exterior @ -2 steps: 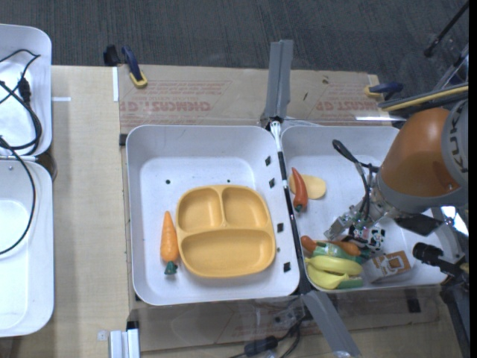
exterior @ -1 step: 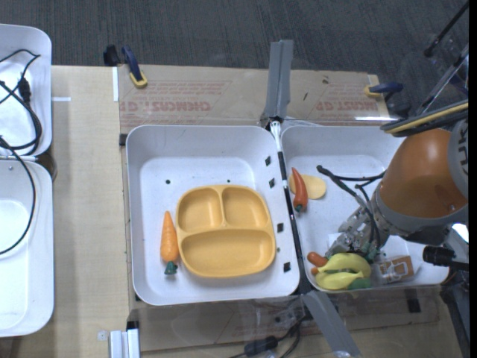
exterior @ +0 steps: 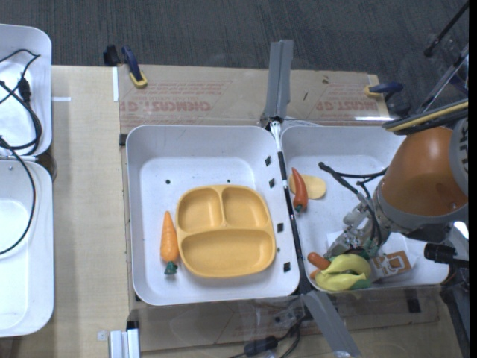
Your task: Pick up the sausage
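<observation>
The sausage (exterior: 318, 260), a short red-orange piece, lies near the front left corner of the right bin (exterior: 339, 149). Its right end is tucked under a yellow banana (exterior: 344, 268). My gripper (exterior: 356, 236) hangs low over the front of the right bin, just above the banana and up and to the right of the sausage. The arm's orange band (exterior: 425, 177) covers the bin's right side. Nothing shows in the gripper's hold.
A red pepper with a green stem (exterior: 299, 189) and a pale yellow chip (exterior: 316, 188) lie at the right bin's left wall. The left bin (exterior: 141, 200) holds a yellow divided plate (exterior: 225, 230) and a carrot (exterior: 169, 241). A tag card (exterior: 393, 262) lies beside the banana.
</observation>
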Motion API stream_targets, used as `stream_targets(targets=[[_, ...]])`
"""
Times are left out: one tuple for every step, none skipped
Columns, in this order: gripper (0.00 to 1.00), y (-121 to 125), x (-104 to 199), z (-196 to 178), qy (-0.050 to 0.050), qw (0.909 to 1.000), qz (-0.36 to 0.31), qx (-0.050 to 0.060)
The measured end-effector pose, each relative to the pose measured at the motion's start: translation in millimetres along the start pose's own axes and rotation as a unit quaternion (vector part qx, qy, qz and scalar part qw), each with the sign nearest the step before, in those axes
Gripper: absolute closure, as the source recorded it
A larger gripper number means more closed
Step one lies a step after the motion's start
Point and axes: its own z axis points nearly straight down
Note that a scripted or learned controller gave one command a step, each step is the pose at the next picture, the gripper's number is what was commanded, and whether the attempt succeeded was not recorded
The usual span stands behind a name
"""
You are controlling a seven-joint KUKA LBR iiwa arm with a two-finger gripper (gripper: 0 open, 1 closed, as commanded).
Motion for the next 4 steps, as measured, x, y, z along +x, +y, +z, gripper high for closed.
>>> stream_targets(targets=[[0.00, 51.8, 50.1, -94.9, 0.012, 0.9992, 0.037, 0.007], [0.00, 39.5, 14.3, -93.9, 0.012, 0.9989, 0.046, 0.007], [0.00, 26.3, -4.6, -158.3, 0.011, 0.9898, 0.142, 0.009], [0.00, 70.4, -15.8, -92.2, 0.012, 0.9851, 0.172, 0.010]])
